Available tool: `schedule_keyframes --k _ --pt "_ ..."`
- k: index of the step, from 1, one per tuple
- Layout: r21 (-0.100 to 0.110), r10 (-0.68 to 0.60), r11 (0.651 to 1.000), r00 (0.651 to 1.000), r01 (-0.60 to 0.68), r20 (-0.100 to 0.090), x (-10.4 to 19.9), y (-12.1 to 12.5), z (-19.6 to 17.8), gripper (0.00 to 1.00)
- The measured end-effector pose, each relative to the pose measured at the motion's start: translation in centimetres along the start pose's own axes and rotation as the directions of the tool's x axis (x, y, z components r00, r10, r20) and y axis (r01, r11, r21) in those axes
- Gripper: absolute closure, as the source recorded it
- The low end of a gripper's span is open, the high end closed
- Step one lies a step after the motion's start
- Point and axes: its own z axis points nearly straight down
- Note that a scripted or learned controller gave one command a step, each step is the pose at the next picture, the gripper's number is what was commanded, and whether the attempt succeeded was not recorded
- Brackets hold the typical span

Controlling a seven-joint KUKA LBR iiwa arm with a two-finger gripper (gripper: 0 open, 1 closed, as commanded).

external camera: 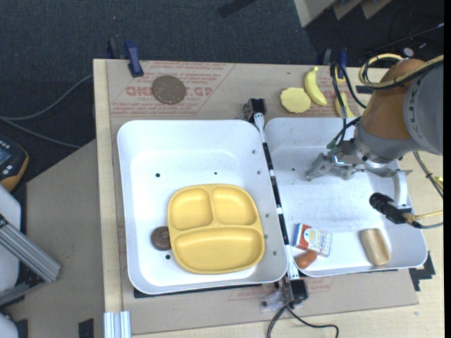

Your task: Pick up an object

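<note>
The arm (pixel 402 111) is reaching in from the right, its orange band sitting above the right bin (pixel 310 136), and the gripper (pixel 325 166) is hanging over that bin's upper middle. How wide its claw stands, and whether anything sits in it, I cannot tell from this angle. Lying near the front edge of the same bin are a tan bread roll (pixel 375 246), a small printed packet (pixel 312 239) and a reddish piece (pixel 306 258) (all well apart from the gripper). The left bin (pixel 190 146) is carrying a yellow divided plate (pixel 214 227) with a brown disc (pixel 161 239) touching its left rim.
</note>
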Motion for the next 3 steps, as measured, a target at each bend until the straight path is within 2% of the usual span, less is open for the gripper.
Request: schedule_keyframes --k 1,2,3 --pt "0.01 0.008 1.0 1.0 -0.008 -0.011 -7.5 -7.0 -0.6 0.0" --pt "0.013 0.01 1.0 1.0 -0.01 -0.004 -5.7 -12.4 -0.4 0.0" --pt "-0.006 -0.006 1.0 1.0 0.006 -0.001 6.1 -6.7 -9.9 0.0"
